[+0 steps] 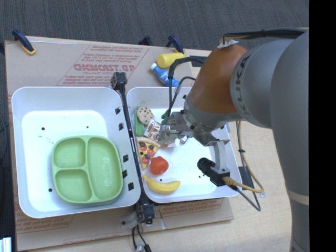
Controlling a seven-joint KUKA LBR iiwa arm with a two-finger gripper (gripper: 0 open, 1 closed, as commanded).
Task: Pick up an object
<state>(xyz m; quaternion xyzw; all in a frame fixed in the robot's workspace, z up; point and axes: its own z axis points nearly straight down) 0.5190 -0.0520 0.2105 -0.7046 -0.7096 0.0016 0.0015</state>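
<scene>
Camera view: one tomato (159, 165), one banana (162, 185), pincer (169, 136) grip state indiscernible.

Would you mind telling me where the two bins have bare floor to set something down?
Left white bin: bare strip behind the green three-compartment plastic tray. Right white bin: bare patch right of the red toy tomato and yellow toy banana. Its left side is crowded.
</scene>
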